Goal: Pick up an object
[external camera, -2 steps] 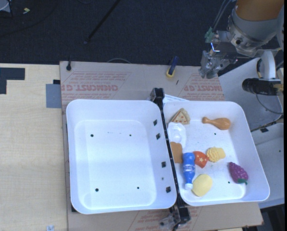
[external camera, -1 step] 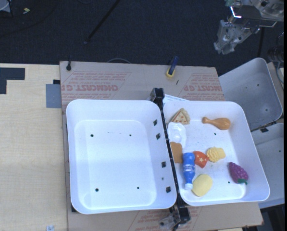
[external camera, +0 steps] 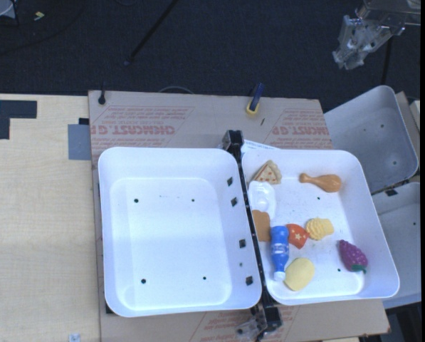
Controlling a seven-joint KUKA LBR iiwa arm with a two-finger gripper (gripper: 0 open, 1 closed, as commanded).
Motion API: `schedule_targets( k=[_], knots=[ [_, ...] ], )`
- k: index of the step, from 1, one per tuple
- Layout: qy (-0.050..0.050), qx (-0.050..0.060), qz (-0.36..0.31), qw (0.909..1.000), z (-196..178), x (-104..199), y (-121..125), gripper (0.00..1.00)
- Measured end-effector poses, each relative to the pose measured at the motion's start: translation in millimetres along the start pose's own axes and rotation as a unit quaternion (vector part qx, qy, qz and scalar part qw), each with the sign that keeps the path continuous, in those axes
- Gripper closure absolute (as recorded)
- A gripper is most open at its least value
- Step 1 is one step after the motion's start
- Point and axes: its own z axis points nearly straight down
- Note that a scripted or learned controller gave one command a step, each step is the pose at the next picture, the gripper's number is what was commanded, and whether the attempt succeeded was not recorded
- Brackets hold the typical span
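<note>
The right bin holds several toy foods: a tan sandwich wedge, a chicken drumstick, a white piece, a brown block, a blue and white bottle, a red piece, a yellow corn piece, a yellow lemon and purple grapes. My gripper hangs high at the top right, well above and behind the bins, far from every object. Nothing shows between its fingers.
The left bin lies beside the right one on a cardboard sheet. A blue and yellow clamp sits at the sheet's far edge. A grey metal plate stands to the right of the bins.
</note>
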Motion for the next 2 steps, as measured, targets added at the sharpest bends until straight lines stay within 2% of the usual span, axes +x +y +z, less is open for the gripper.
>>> schedule_targets(
  k=[2],
  knots=[
    [0.0,0.002,0.001,1.0,2.9,-87.5,0.0,1.0]
  ],
)
